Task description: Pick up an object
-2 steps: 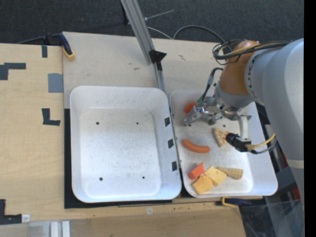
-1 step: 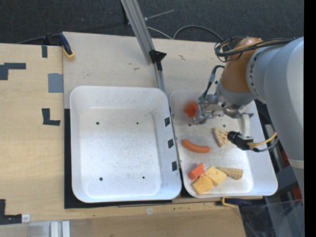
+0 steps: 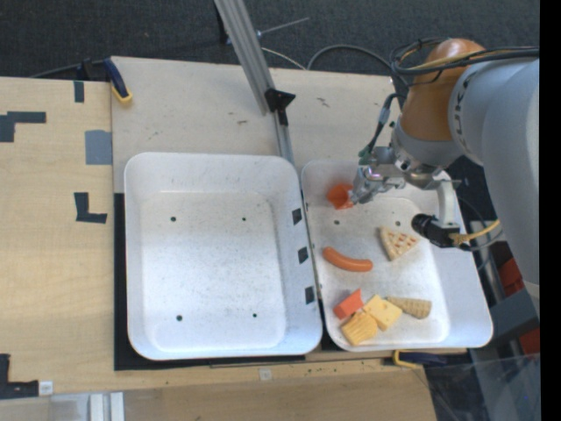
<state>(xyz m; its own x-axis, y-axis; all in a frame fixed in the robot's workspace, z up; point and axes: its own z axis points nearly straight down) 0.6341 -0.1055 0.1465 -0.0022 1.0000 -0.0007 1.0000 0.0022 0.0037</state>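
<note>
1. From my remote seat, I see the gripper (image 3: 358, 193) low over the right bin (image 3: 465, 323), at its upper left corner in the frame.
2. A small orange-red block (image 3: 338, 196) sits there, touching the fingertips.
3. I cannot tell how the jaws stand.
4. Below lie a sausage (image 3: 347, 259), a pizza slice (image 3: 398, 243) and yellow cheese pieces (image 3: 372, 319).

Fingertips lost against the orange piece

The gripper (image 3: 361, 189) is down at the right bin's (image 3: 465, 323) far left corner, and its tips merge with a small orange piece (image 3: 338, 196) there; contact or grip, I can't tell. The grey arm (image 3: 491, 103) runs off the right edge, and its bulk covers the bin's far right corner.
</note>
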